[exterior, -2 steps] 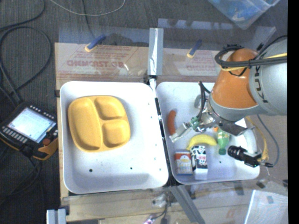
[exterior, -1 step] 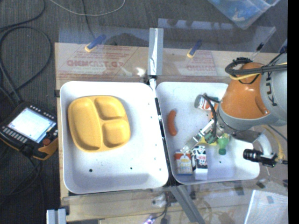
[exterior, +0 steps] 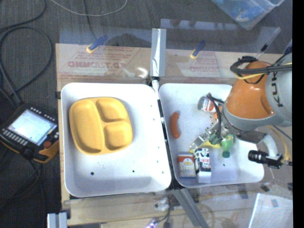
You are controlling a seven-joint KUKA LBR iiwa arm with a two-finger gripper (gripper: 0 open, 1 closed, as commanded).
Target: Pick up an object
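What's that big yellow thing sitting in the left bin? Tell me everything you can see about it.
The yellow tray is a rounded, squarish plate that looks like moulded plastic, matte and mustard-coloured. It is divided into three compartments: one long section along its left side and two smaller ones on the right, split by raised ridges. It lies flat, right way up and slightly turned, in the upper left part of the left bin, resting on the bin's white floor. Nothing lies in its compartments, and nothing else touches it.

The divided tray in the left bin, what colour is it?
Yellow all over; the divided tray shows plainly in the camera view.
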